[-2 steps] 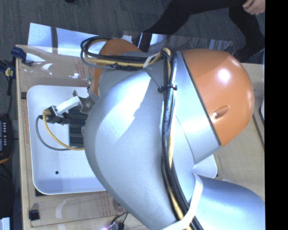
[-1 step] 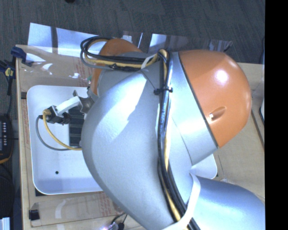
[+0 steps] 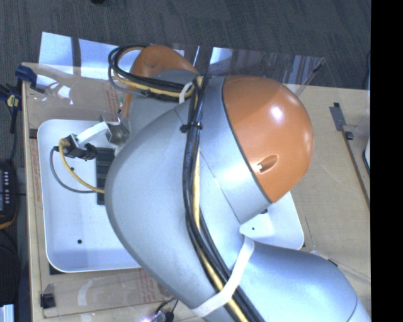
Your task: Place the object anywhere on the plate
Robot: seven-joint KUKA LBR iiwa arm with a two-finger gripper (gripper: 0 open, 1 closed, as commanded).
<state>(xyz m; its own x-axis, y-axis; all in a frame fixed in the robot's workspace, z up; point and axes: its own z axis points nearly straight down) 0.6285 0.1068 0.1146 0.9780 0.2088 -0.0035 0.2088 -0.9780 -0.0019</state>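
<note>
Camera view: we are reaching across both bins, the arm (image 3: 208, 188) covering most of them.
We are hanging the gripper (image 3: 101, 173) low over the white bin (image 3: 63, 251) at the view's left, seemingly to work there; we cannot tell whether it is released or clenched. The object and plate are lying hidden, likely under the arm. A dark speck (image 3: 80, 241) is sitting on the bin floor; the wooden bench (image 3: 334, 188) is bordering dark carpet (image 3: 189, 19).

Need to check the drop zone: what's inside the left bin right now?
The left bin shows bare white floor with one small dark speck, plus the gripper and its yellow cable. The arm covers the bin's right part, so anything there is hidden.
</note>
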